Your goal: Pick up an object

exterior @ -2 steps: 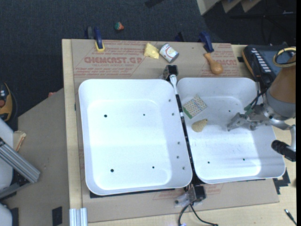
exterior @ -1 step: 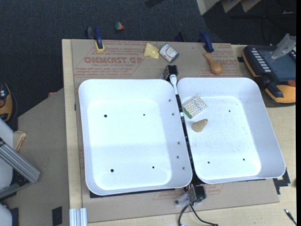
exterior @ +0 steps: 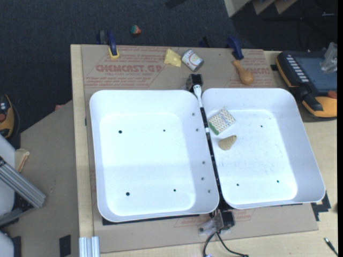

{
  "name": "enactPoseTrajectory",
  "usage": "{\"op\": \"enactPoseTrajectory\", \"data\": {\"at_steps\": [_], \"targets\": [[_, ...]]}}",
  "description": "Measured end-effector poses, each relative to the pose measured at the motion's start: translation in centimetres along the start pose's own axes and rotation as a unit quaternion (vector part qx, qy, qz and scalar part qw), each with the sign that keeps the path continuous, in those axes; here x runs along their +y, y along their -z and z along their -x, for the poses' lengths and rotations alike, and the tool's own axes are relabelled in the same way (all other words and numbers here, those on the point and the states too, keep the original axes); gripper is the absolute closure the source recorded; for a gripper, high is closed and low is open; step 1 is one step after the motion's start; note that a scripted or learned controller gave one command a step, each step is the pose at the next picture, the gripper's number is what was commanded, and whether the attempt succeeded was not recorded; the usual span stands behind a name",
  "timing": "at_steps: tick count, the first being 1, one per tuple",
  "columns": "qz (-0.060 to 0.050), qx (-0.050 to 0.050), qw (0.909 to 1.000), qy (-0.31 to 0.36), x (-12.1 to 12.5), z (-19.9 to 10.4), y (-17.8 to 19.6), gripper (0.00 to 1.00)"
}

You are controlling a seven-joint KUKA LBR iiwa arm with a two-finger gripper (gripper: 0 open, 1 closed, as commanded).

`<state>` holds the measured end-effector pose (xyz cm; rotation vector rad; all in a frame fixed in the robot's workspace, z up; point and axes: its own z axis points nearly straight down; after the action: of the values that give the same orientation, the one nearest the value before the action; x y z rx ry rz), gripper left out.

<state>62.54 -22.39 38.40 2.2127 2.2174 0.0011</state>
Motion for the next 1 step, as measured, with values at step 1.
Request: {"op": "enactPoseTrajectory", "data": {"at_steps": [1], "targets": [[-0.007,0.006,1.0000,0.003,-1.83,-8.13,-6.50,1.00]]}}
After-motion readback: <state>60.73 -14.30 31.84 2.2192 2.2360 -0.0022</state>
